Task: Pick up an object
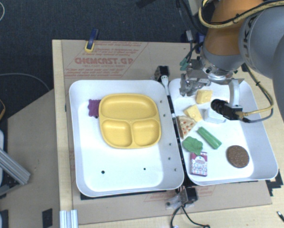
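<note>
pincer [190, 85]: low over back-left of right bin [263, 170], prob. lined up for a grab; open or shut – can't tell, holds nothing I can see.
cheese [204, 96]: nearest target, just right of pincer, apart.
rest: wedge [193, 112], pizza [185, 125], cookie [238, 156] – nearer the front.
left bin [80, 127]: yellow tray [130, 119], likely the drop spot.

Divided tray [130, 119] in left bin [84, 165]; cookie [238, 156], packet [199, 164], cheese pieces [204, 96] in right bin [263, 151].
</note>
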Motion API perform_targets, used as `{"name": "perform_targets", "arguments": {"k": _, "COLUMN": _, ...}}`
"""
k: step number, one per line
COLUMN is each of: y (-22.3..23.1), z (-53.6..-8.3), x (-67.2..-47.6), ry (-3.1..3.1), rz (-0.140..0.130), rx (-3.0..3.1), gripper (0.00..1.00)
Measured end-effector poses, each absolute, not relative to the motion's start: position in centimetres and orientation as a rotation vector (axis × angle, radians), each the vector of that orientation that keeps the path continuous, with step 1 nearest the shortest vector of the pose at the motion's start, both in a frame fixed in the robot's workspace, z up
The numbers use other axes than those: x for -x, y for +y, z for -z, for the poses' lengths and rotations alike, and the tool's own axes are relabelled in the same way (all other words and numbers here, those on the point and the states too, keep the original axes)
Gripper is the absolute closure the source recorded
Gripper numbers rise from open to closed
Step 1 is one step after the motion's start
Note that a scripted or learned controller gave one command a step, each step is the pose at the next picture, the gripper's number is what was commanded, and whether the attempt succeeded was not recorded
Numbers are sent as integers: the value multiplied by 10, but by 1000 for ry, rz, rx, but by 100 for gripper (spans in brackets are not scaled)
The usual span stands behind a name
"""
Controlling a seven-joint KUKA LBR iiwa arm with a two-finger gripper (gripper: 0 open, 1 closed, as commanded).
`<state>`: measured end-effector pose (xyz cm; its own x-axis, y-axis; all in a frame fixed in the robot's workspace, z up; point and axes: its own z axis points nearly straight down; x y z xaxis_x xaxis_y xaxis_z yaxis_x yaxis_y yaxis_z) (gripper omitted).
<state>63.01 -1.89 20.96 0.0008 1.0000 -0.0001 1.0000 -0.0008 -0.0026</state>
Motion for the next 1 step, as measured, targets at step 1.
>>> {"name": "perform_targets", "arguments": {"k": 1, "y": 32, "z": -207, "x": -616, "ry": -2221, "rz": -3, "rx": 2217, "gripper": 100}}
